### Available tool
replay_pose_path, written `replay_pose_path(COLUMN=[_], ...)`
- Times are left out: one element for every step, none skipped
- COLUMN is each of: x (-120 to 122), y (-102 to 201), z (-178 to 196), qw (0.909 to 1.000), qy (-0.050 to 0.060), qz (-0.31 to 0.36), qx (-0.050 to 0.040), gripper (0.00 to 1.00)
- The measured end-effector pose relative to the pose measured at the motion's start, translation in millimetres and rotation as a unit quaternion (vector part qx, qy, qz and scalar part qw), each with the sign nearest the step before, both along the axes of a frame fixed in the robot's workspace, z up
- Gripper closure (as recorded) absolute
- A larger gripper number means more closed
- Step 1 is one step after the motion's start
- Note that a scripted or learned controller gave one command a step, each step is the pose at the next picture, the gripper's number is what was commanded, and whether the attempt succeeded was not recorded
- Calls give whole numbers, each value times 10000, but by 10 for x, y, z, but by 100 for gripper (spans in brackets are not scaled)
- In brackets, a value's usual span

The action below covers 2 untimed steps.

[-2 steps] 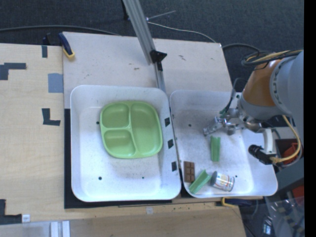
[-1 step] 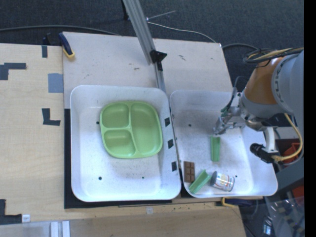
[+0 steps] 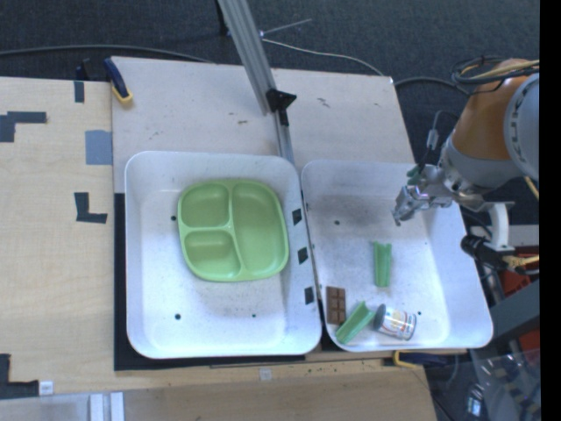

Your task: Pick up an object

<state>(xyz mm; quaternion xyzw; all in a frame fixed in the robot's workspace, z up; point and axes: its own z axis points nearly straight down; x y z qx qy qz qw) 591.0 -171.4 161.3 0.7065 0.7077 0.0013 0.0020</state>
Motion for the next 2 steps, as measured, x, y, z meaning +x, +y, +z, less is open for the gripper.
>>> replay_pose_path(x=[12, 252], y=[2, 473], z=[531, 499], qw=[10000, 10000], qy=[1, 23], qz=[0, 24], qx=[-1, 14], gripper=[100, 100])
